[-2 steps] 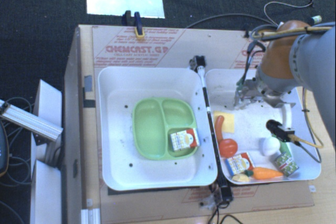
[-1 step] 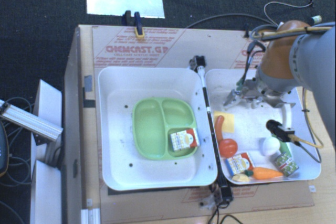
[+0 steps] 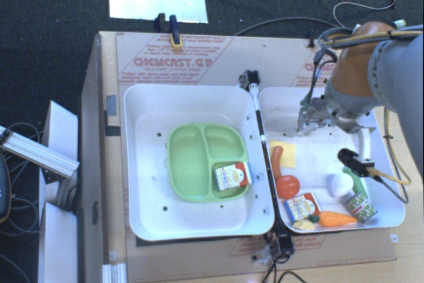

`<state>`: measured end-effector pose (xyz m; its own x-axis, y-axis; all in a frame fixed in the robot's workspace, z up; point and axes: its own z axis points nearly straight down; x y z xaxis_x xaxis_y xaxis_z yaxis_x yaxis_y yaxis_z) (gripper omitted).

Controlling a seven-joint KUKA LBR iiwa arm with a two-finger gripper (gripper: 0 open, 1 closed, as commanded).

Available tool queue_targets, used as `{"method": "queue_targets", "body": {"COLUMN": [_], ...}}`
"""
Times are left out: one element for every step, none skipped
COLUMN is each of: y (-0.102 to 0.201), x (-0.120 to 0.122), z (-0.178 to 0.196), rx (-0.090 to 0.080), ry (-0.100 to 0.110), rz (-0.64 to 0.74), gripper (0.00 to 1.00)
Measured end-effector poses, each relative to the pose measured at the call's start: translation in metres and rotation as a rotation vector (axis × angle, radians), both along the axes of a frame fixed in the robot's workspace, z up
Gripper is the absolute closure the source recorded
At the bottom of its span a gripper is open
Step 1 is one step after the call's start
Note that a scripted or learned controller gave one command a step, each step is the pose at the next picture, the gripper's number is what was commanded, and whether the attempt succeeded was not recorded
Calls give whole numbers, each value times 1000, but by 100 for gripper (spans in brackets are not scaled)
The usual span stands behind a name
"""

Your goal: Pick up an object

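Camera view: the surface (image 3: 199, 59) carried two white bins. The left bin (image 3: 142, 142) held a green divided plate (image 3: 192, 162) with a small carton (image 3: 231, 177) in its lower right compartment. The right bin (image 3: 391, 209) held the loose candidates, grouped toward its near end: a tomato (image 3: 287, 186), a carrot (image 3: 338, 219), a white egg (image 3: 339, 183) and a second carton (image 3: 302, 207). The end effector (image 3: 310, 121) hung over that bin's far, bare part, well apart from them; whether it was spread or pressed together could not be told, and nothing showed in it

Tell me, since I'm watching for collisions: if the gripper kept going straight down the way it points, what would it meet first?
Probably the bare floor of the right bin beneath the gripper; the yellow block lies nearer the camera. Depth is unclear.
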<state>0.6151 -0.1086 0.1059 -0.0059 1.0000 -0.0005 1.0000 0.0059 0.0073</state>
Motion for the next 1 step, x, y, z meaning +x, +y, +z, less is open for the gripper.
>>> {"method": "queue_targets", "body": {"y": [0], "x": [1], "z": [11], "rx": [0], "ry": [-3], "rz": [1], "gripper": [100]}}
